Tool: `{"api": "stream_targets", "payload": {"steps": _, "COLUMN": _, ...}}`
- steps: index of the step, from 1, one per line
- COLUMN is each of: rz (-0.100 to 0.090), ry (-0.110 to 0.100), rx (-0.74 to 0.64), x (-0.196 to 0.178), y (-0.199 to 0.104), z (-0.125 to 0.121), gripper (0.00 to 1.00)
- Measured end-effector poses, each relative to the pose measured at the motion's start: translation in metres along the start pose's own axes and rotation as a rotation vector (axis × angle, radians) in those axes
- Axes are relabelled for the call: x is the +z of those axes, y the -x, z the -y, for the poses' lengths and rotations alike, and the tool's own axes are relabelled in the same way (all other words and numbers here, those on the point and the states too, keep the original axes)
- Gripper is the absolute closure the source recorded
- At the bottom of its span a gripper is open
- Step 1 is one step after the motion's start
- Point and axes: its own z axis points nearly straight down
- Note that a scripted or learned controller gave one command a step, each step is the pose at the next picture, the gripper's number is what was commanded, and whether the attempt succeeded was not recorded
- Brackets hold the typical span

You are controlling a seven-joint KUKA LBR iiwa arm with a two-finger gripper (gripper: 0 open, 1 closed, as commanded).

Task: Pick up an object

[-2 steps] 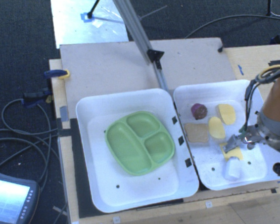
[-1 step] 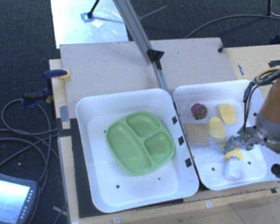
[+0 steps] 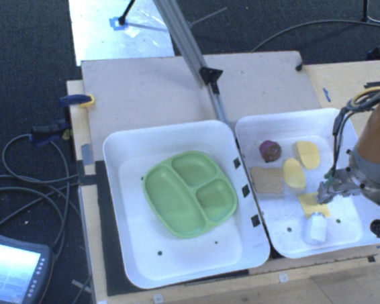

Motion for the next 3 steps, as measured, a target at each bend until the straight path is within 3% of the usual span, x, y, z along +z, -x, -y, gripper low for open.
{"api": "stream_targets", "payload": {"steps": 3, "rz": 0.003, "ry": 0.005, "rx": -0.006, "x": -0.149, "y": 0.005, "z": -0.013, "gripper": 1.0}}
